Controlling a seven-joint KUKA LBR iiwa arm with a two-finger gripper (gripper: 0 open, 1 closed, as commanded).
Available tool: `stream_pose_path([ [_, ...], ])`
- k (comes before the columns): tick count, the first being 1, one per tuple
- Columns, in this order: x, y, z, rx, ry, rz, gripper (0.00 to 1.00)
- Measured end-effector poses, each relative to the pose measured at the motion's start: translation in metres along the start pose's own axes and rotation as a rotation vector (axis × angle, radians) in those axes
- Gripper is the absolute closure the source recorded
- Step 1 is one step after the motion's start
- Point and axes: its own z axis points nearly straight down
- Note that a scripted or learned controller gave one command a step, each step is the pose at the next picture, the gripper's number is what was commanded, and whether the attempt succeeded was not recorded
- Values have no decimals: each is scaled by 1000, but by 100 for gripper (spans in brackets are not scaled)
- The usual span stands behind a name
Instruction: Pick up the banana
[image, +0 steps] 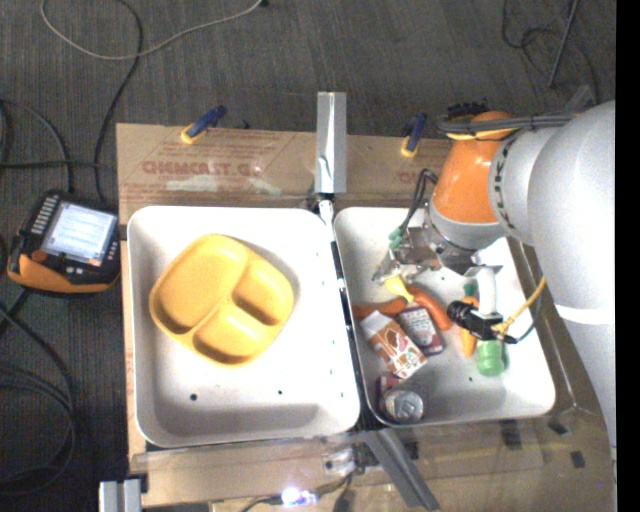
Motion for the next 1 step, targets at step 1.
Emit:
stream_pose_path([
  [1,37,51,-85,11,0,124,100],
])
